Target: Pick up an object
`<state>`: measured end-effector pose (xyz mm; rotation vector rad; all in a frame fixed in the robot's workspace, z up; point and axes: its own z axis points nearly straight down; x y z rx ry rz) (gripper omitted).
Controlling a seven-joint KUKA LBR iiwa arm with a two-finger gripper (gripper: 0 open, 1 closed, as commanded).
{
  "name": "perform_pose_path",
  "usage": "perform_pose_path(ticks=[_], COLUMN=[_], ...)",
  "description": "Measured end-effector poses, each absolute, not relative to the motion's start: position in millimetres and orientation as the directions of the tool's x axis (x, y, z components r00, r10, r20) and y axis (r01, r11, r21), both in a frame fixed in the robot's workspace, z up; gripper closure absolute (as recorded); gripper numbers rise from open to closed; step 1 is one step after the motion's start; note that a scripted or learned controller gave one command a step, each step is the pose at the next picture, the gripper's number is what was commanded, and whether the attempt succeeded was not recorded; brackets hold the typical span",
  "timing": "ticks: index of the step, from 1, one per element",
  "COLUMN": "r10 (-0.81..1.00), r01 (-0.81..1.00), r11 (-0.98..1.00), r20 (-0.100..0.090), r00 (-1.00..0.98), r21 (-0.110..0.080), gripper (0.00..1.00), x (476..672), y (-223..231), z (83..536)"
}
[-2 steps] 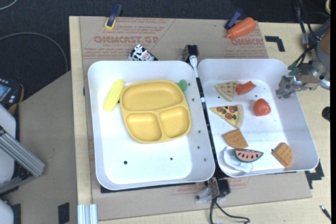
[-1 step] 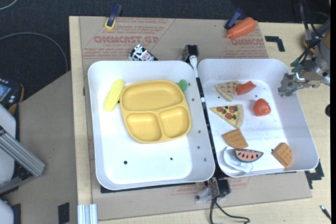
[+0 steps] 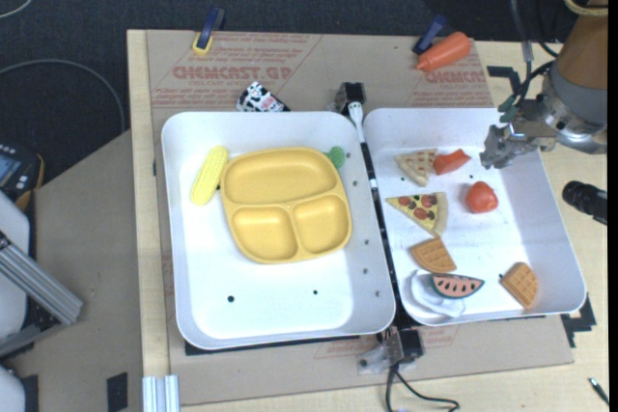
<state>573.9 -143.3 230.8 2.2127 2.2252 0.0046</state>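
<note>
My gripper (image 3: 499, 148) hangs over the upper right part of the right bin (image 3: 555, 227), with the arm's orange band above it at the view's right edge. Just left of it lies a red piece (image 3: 451, 161) next to a tan triangular slice (image 3: 416, 166). A red tomato (image 3: 481, 198) sits a little below and left of the gripper. Further down the bin lie a pizza slice (image 3: 421, 207), a brown cracker (image 3: 432, 256), a watermelon slice (image 3: 455, 285) on a white dish (image 3: 421, 296), and a waffle piece (image 3: 519, 284).
The left bin (image 3: 193, 294) holds a yellow divided plate (image 3: 285, 203), a corn cob (image 3: 208, 175) and a small green item (image 3: 335, 155). On the bench behind the bins are an orange object (image 3: 444, 51), a black-and-white object (image 3: 259, 97) and a yellow-blue clamp (image 3: 205, 35).
</note>
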Motion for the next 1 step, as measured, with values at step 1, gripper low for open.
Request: perform_pose_path(ticks=[1], r10=[1.0], r01=[1.0], r11=[0.005], r20=[-0.001], r00=[-0.005], r21=[0.004], gripper=[1.0], x=[596.6], y=[-96.6], z=[218.3])
